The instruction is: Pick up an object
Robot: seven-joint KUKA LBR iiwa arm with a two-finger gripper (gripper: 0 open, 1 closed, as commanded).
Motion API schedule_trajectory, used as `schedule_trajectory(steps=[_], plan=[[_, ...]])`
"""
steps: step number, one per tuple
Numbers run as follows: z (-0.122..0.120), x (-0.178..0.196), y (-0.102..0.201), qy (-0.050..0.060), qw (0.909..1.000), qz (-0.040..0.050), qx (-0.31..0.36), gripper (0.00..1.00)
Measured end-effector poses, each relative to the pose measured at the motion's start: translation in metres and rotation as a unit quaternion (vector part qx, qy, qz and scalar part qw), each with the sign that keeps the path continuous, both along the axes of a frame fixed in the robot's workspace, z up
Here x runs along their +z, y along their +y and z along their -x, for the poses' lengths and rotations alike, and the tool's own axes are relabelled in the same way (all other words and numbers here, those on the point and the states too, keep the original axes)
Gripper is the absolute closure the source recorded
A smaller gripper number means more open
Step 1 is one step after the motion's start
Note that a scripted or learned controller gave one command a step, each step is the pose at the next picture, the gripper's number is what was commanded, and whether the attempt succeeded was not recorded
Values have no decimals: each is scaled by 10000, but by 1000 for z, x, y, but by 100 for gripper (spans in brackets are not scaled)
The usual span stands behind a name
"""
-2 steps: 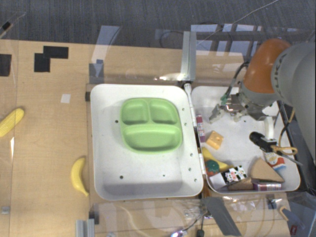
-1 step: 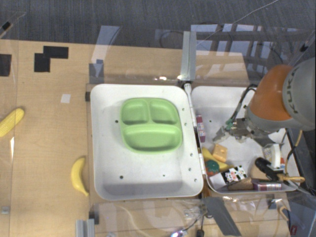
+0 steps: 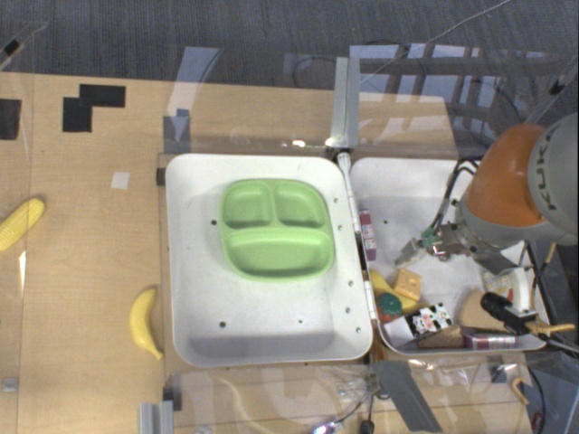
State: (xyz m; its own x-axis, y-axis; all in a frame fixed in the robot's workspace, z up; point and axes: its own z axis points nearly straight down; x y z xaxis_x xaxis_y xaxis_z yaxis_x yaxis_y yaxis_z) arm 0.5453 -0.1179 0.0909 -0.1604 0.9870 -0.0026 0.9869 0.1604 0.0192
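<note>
Clutter (image 3: 425, 319) crowds near rim; tool (image 3: 418, 250) above.

A single fixed camera looks down at a slant from above the wooden bench (image 3: 81, 269), taking in both shallow white plastic bins (image 3: 194, 333) from moderately far.

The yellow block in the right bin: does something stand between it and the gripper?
Nothing visible stands between them. The gripper hangs just above and slightly left of the yellow block, with bare bin floor between. Other small items crowd the block's lower side in the right bin, not the gripper's side.
</note>
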Motion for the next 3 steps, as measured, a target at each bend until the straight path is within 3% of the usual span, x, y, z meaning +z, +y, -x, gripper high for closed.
schedule_trajectory(steps=[1, 2, 3], plan=[[50, 1, 5, -23, 9987, 27, 503, 0], [14, 0, 23, 14, 9954, 29, 962, 0], [27, 0, 25, -17, 9993, 18, 379, 0]])
